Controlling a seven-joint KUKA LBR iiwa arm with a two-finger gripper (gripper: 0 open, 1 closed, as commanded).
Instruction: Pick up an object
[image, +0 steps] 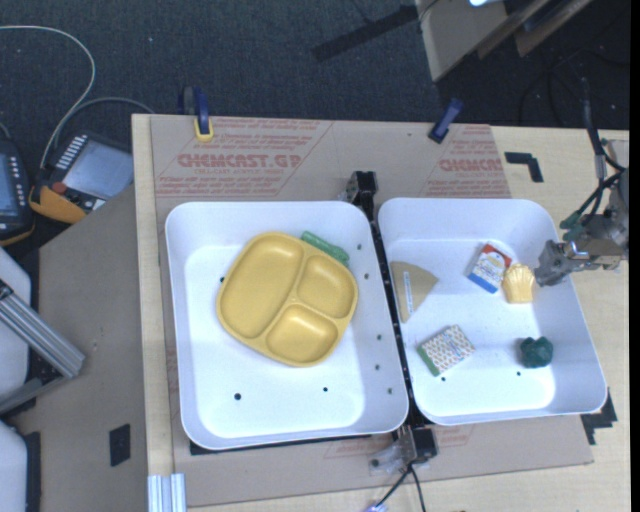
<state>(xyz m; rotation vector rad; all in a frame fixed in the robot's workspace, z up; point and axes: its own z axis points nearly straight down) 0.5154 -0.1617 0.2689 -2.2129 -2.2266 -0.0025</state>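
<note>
— Yellow block (518, 284): you'll find it in the right bin (470, 395), near the bin's right wall, touching the small red, white and blue carton (488, 267) on its left.

— And the gripper (549, 266)?

— It sits at the right bin's right rim, just beside the block. You can't tell from this view whether it grips anything, and nothing shows between its tips.

— What else do you see in that bin?

— A tan wedge (412, 287) by the left wall, a patterned packet (446, 349) below it, and a dark green lump (536, 351) low on the right, apart from the block.

— The left bin (280, 410)?

— You have a yellow tray (288, 298) with three compartments there, a green piece (324, 245) poking out from under its upper edge
</note>
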